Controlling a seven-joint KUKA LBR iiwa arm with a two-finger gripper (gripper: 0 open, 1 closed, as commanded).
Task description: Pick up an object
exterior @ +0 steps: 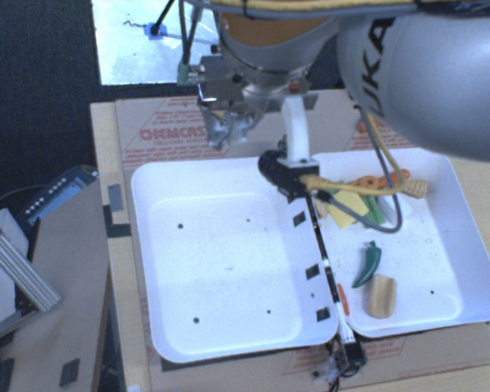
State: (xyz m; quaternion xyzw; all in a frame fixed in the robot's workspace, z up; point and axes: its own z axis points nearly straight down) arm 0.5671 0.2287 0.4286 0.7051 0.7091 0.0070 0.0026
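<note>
Since the task names no one thing, the choice falls among the things in the right bin [477, 250]. A green pepper [368, 262] lies near its middle, with a tan block [381, 296] just beside its lower end. Toward the far wall, a yellow piece [342, 214], an orange carrot [373, 182] and a pale brush [414, 188] lie heaped across one another.

The hand [224, 131] hangs over the cardboard [165, 129] behind the left bin [146, 243], well apart from all of these. It is too blurred to tell whether it stands open or closed, or whether it has hold of anything.

The block looks the best target. It seems stiff and light, with blunt sides that should take a firm squeeze, and there is free floor on most sides of it. I would take it across its narrower width.

The pepper is probably a light, smooth toy. Its curve could let it slip or twist, so its thick middle would be the place to hold it.

The heap is the poorest bet, since a grasp there might catch two things or none.
</note>
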